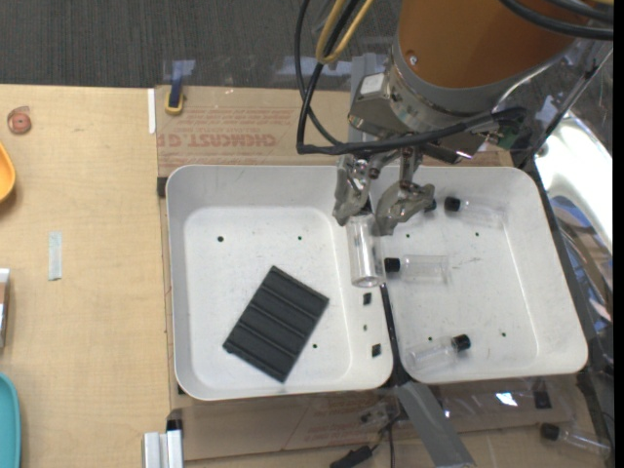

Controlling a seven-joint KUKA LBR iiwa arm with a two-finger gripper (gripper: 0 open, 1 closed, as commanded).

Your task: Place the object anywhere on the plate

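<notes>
Two white bins stand side by side on the bench. The left bin [190, 203] carries a black ribbed plate [277, 322], which lies flat and turned at an angle, near the front edge and a little toward the right side of this bin. The right bin [546, 261] carries three clear vials with black caps: one [468, 208] near its back edge, one [421, 267] about in its middle, and one [436, 351] near its front edge.

The gripper [372, 208] hangs over the shared wall between the two bins, near their back edge. Its two fingers [348, 198] are apart, and a clear tube [364, 253] stands between them; the top of the tube is at the fingertips and its lower end points down over the dividing wall. It looks to be grasped, though the contact is hard to see because the tube is transparent. The tube is well apart from the plate, to the plate's back right.

A teal thing [8, 425] lies at the front left corner of the bench, and an orange thing [5, 175] at its left edge
</notes>
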